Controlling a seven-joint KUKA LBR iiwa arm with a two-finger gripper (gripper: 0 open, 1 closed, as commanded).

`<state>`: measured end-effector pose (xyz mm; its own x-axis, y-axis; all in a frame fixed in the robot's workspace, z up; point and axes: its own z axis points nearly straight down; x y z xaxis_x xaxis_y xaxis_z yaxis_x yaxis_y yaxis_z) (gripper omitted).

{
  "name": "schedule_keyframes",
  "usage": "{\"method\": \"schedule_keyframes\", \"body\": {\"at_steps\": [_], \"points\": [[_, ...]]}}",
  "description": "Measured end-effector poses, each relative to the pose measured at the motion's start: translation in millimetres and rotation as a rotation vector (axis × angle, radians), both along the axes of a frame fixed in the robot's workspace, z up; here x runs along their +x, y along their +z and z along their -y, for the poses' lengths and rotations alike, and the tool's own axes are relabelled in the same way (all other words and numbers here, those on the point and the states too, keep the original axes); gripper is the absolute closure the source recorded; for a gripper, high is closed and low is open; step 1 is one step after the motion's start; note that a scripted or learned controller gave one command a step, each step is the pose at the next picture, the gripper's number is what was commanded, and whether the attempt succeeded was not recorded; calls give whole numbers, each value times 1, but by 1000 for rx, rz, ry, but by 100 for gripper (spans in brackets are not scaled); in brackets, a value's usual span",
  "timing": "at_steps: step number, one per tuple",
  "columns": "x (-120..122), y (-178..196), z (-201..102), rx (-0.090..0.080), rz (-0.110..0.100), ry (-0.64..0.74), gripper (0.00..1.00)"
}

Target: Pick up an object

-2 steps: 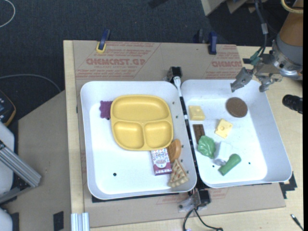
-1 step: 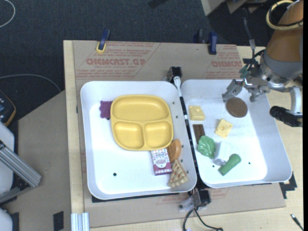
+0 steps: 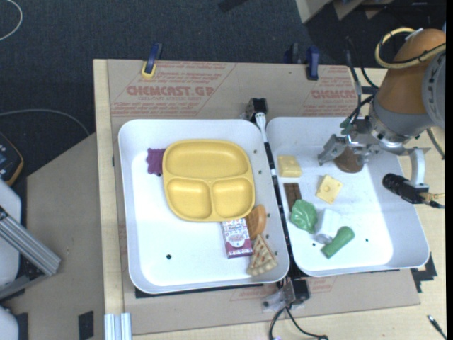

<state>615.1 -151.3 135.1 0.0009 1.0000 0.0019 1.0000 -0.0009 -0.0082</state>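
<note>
Arm comes in from 3 o'clock, claw (image 3: 346,149) hanging over the right bin (image 3: 396,250) w/ fingers spread wide, nothing between them. Brown thing (image 3: 349,163) sits right under it. Cheese block (image 3: 328,189) at its 7 o'clock, green pepper (image 3: 304,214) & pickle (image 3: 337,241) further down. Yellow tray (image 3: 208,178) in the left bin (image 3: 152,253).

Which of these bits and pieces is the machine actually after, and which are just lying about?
Job in hand, candidates near the gripper in the right bin:
- brown object
- pale yellow block
- cheese wedge
- green leafy toy
- green cylinder

Lying about, left bin:
- yellow divided tray
- purple piece
- small carton
- waffle piece
</note>
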Motion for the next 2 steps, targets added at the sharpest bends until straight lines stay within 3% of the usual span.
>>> {"method": "schedule_keyframes", "body": {"at_steps": [1, 2], "points": [[-1, -53, -1, 0, 2, 1, 0], [1, -39, 0, -2, 9, 0, 100]]}}
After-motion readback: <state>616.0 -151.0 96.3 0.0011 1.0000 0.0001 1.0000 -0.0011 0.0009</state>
